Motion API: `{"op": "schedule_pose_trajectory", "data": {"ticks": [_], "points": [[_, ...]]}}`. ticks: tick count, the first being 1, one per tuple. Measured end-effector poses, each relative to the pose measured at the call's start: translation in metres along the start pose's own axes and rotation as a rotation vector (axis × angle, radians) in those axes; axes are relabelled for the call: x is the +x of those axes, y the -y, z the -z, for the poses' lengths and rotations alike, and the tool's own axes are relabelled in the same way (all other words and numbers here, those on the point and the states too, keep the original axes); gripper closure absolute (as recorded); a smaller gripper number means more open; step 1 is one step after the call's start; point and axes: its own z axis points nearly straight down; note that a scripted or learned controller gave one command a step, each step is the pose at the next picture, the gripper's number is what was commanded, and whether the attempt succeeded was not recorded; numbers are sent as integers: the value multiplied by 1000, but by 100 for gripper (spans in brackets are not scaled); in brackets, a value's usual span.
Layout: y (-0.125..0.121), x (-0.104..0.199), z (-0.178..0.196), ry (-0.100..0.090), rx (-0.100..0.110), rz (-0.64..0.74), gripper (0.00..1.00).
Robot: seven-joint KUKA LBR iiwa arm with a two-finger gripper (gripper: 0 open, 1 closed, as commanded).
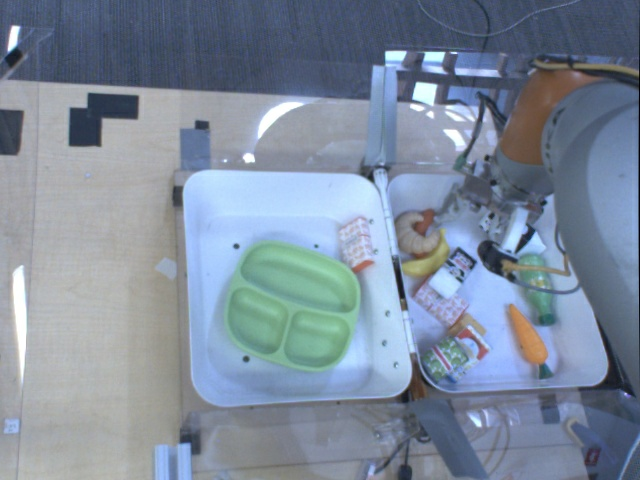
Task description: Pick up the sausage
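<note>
- Arm (585, 158): reaches in from the right over the right bin (590, 368).
- Gripper (497, 218): low over the bin's upper middle; finger opening cannot be told; nothing seen held.
- Sausage (426, 220): upper left of the right bin, touching the doughnut (413, 236) and just above the banana (428, 260).
- Left bin (200, 268): holds a green tray (292, 306).
- Carrot (527, 336): lower right of the right bin.

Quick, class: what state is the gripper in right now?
Gripper: low over the right bin; open or closed cannot be told.
</note>
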Motion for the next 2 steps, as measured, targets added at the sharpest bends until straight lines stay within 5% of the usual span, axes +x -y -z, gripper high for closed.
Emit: {"op": "schedule_pose_trajectory", "data": {"ticks": [1,2], "points": [[11,42,1,7,-23,1,0],[18,-48,1,-3,-28,-322,0]]}}
